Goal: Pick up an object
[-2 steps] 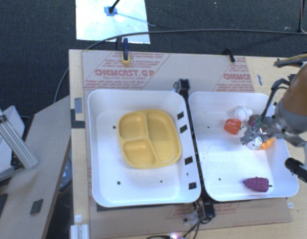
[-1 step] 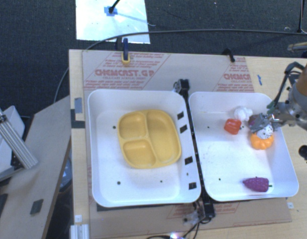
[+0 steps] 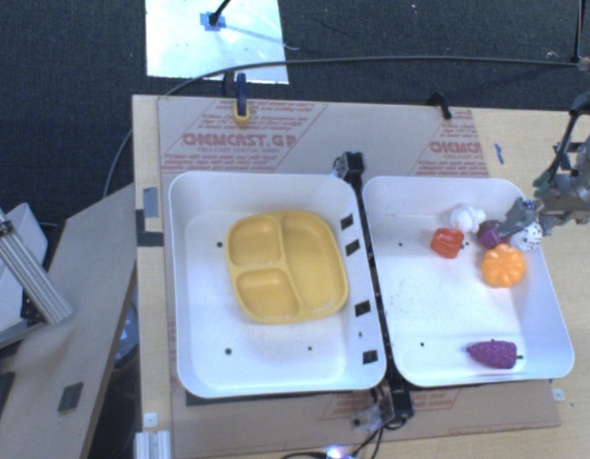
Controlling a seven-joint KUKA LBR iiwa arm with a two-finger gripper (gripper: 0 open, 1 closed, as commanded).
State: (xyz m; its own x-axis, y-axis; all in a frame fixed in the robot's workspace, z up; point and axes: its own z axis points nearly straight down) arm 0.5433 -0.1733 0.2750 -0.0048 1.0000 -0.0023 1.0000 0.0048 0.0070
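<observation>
My hand (image 3: 520, 220): reaching in over the right bin's far right corner, low among the toys there; whether it is open, closed or gripping anything, I cannot tell.
My arm (image 3: 574, 175): enters from the right edge of the counter (image 3: 304, 127), grey, seen in part.
Right bin (image 3: 409, 352): white, shallow, sits on the counter's right half, touching the left bin along the middle.
Purple piece by hand (image 3: 490, 236): small, in the far right part of the right bin, right at my hand's tip; contact unclear.
White toy (image 3: 466, 217): just beside the purple piece, toward the bin's far wall.
Red-orange toy (image 3: 447, 243): near the white toy, on its near-left side.
Orange pumpkin toy (image 3: 504, 266): just near-side of the purple piece, close to the right wall.
Speckled white piece (image 3: 532, 238): small, against the right wall beside my hand.
Purple fruit toy (image 3: 492, 354): lies apart from the others, near the right bin's near right corner.
Left bin (image 3: 194, 256): white, on the counter's left half.
Yellow divided tray (image 3: 286, 265): three compartments, lying flat in the middle of the left bin.
</observation>
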